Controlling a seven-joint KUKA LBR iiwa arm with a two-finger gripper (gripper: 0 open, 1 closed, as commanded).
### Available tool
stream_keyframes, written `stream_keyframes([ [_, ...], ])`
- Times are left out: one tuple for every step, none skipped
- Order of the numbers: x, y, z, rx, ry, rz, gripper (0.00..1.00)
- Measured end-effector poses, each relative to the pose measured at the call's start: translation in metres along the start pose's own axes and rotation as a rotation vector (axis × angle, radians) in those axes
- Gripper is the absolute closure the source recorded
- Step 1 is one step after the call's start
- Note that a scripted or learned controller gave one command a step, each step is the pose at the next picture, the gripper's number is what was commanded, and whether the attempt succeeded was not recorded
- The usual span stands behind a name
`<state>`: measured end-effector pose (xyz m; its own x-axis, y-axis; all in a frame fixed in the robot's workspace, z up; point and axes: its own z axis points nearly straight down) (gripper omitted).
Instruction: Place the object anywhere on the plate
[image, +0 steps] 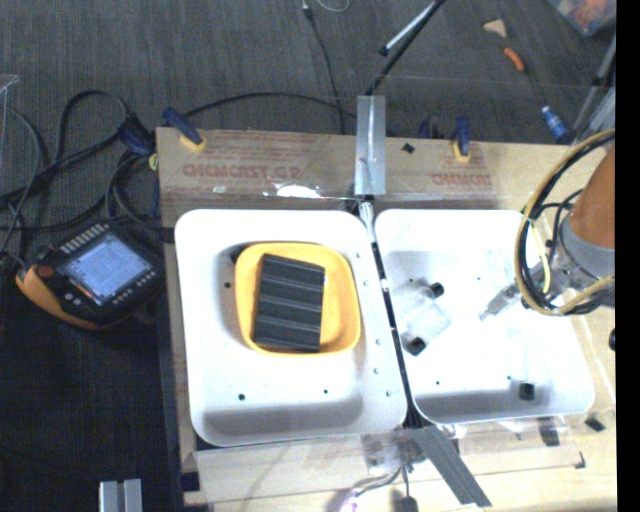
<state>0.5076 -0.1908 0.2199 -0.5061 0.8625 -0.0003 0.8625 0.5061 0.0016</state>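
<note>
End effector (497, 303): seen over the right bin (560, 395) near its right edge; finger state cannot be told. Object: dark ribbed rectangular block (290, 301), lying flat on the yellow plate (345, 318), left bin (200, 390) centre. Judged rigid, light; best gripped across the short sides.

A dark grey ribbed rectangular block (291, 301) lay flat on the yellow square plate (343, 305), tilted slightly, covering its middle. The plate sat in the left bin (200, 380), nearer the bin's far edge.
</note>
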Motion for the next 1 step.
stream_keyframes([
  [0.0000, 0.0000, 0.0000, 0.000, 0.000, 0.000, 0.00],
])
